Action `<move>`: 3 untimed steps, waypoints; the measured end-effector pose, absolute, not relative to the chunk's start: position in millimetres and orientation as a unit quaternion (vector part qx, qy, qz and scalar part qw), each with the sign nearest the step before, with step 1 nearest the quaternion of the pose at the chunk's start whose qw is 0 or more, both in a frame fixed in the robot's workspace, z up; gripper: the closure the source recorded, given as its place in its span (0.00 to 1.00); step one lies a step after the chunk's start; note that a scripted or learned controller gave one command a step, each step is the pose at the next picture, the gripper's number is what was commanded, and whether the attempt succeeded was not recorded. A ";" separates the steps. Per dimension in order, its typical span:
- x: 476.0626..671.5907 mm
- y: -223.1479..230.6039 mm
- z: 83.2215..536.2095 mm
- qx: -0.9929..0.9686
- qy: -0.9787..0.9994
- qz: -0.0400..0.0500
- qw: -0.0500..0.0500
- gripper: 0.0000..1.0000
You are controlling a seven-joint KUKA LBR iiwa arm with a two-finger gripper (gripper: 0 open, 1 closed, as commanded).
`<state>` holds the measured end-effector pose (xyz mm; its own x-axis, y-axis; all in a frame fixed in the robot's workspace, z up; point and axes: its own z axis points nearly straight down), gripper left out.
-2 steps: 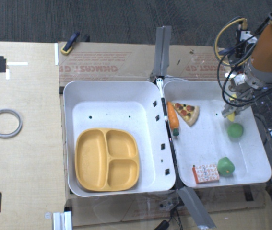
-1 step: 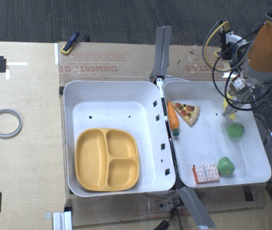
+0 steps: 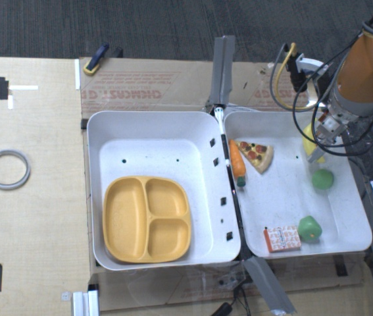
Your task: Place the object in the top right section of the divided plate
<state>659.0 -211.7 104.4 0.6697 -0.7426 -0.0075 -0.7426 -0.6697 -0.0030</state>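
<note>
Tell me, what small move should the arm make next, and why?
Probably lower the gripper toward a toy in the right bin. It hovers at that bin's far right edge, near the green ball, with nothing visibly held. The plate in the left bin has nothing in its top right section.

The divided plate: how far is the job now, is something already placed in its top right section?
Nothing looks done: the yellow divided plate in the left bin holds nothing in its top right section. The arm's gripper is over the right bin's far side, with no object seen between its fingers. The pizza slice, carrot, two green fruits and small box lie there. Picking and placing remain.
</note>
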 end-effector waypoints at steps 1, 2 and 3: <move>658.7 -210.8 88.2 -0.966 0.258 0.003 0.002 1.00; 659.5 -215.2 87.5 -0.995 0.098 0.003 0.005 1.00; 650.0 -208.6 88.0 -0.995 0.101 0.002 0.003 1.00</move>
<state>650.0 -208.6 88.0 0.9796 -0.2007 -0.0043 -0.2007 -0.9796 -0.0057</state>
